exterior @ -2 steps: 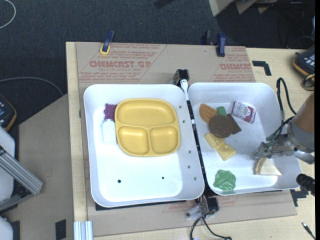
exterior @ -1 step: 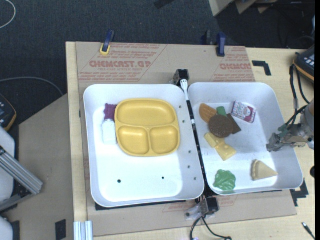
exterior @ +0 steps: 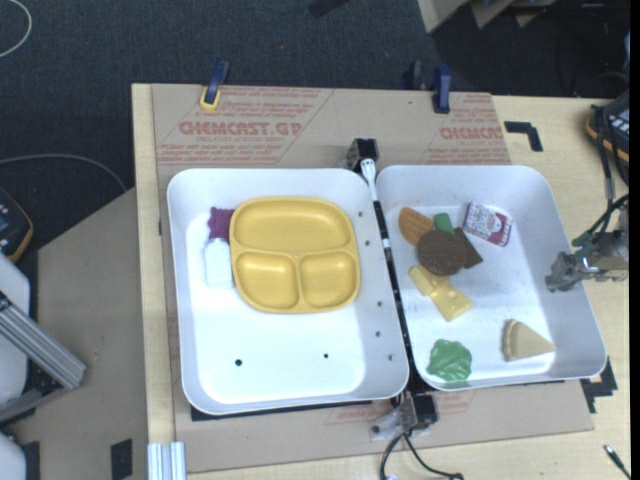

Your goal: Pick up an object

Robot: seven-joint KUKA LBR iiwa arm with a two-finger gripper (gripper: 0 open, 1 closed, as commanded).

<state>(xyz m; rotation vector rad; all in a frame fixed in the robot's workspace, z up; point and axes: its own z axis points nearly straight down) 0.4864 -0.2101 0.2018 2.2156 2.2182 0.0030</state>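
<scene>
Nothing is held yet. Claw (exterior: 565, 273) is seen at the right bin's (exterior: 520, 183) edge; its state cannot be told. A toy must be reached next.

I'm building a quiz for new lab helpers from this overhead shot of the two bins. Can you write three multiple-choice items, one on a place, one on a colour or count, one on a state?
1. Where does the yellow divided plate lie?
A. in the left bin
B. in the right bin
C. on the floor

2. What colour is the leafy piece near the right bin's front edge?
A. red
B. green
C. blue

3. Where is the gripper in relation to the objects?
A. clamped on the plate
B. lifting the wedge-shaped piece
C. at the right bin's right rim, touching no object

Answers:
1. A, the plate fills the upper part of the left bin.
2. B, the piece is plainly green.
3. C, the gripper sits at the right rim, apart from the tan wedge below it.
</scene>
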